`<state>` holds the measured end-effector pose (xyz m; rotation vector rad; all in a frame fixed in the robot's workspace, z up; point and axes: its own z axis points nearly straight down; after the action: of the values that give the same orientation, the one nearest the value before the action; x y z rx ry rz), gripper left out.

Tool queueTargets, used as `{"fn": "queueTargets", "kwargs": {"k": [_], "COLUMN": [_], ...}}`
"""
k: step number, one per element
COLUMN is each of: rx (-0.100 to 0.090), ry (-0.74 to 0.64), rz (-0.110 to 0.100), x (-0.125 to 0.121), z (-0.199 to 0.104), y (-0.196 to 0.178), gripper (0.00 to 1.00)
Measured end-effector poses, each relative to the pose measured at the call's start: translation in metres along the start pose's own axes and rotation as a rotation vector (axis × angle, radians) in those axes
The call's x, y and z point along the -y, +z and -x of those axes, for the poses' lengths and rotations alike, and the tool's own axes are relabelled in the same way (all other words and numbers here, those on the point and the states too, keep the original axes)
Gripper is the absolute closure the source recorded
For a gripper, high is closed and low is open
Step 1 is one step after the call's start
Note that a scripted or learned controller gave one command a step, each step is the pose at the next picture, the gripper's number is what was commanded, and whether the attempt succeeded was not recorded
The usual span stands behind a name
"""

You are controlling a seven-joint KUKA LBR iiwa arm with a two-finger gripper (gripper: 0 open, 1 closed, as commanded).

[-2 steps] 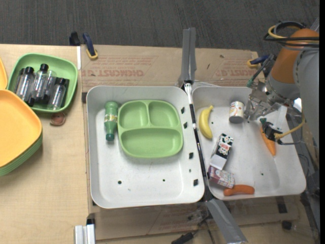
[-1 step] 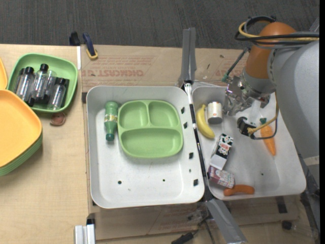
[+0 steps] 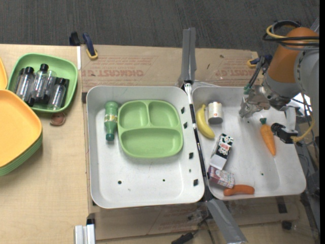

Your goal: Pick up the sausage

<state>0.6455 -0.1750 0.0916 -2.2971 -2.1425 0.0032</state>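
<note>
Sausage (image 3: 238, 190) lies flat at the near edge of the right bin (image 3: 284, 179), long axis roughly left-right, nothing gripping it. Just beside its left end, touching or nearly so, sits a small purple-and-white carton (image 3: 221, 178). Next up from that is a black-and-white milk-style carton (image 3: 222, 151), tilted on its side. Further toward the far wall: a banana (image 3: 204, 123) along the bin's left wall, and a small silver can (image 3: 215, 112) just beside it.

Carrot (image 3: 268, 139) is on the right side of the same bin, pointing toward the near edge, well apart from the sausage.

Jaws (image 3: 248, 109) hang over the far right part of the right bin, near the carrot's top end and well apart from the sausage. Can't tell whether they're released or clenched; they read as a dark cluster at this angle. Nothing visibly between them. Arm's orange band (image 3: 287, 60) sits above, cables looped around it.

Left bin (image 3: 99, 177) holds a green divided tray (image 3: 150, 128) with a green bottle (image 3: 110, 120) lying just beside its left edge.

On the desk (image 3: 40, 202) left of the bins: a green dish (image 3: 66, 67) with several dark-capped vials (image 3: 40, 85), and a stack of orange plates (image 3: 18, 136) at the frame's left edge.
</note>
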Motion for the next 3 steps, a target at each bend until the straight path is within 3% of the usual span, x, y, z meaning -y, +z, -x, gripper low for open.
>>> {"fn": "queueTargets", "kwargs": {"k": [1, 2, 3], "rx": [-0.001, -0.013, -0.002], "ry": [-0.263, 0.013, 0.000], "rz": [0.002, -0.002, 0.000], "x": [0.049, 0.093, 0.133], "z": [0.024, 0.046, 0.031], "y": [0.000, -0.001, 0.001], "gripper": [1.00, 1.00, 1.00]}}
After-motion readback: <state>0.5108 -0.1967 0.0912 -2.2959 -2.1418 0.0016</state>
